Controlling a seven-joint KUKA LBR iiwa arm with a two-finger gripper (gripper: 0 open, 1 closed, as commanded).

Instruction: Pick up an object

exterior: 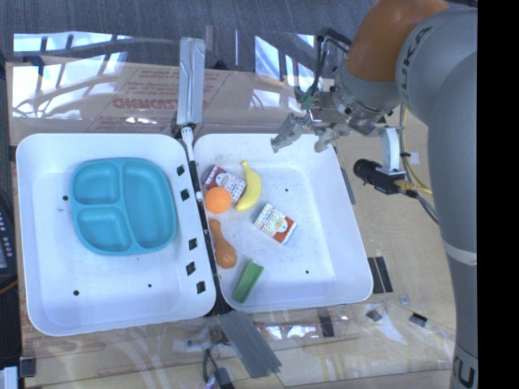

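Observation:
My gripper (pixel 305 138) hangs over the far edge of the right bin (pixel 340 250), its two grey fingers spread apart with nothing between them. Below and left of it in that bin lie a yellow banana (pixel 250 186), an orange ball (pixel 217 200), a small red-and-white carton (pixel 226 181), a second small carton (pixel 275 223), an orange carrot (pixel 222 245) and a green cucumber (pixel 248 281). All of them rest on the bin floor, apart from the gripper.
The left bin (pixel 40 290) holds a blue divided plate (pixel 123 204). A black hinge strip (pixel 197 233) runs between the bins. Flat cardboard (pixel 138 96) lies behind them. The grey arm (pixel 430 71) fills the upper right.

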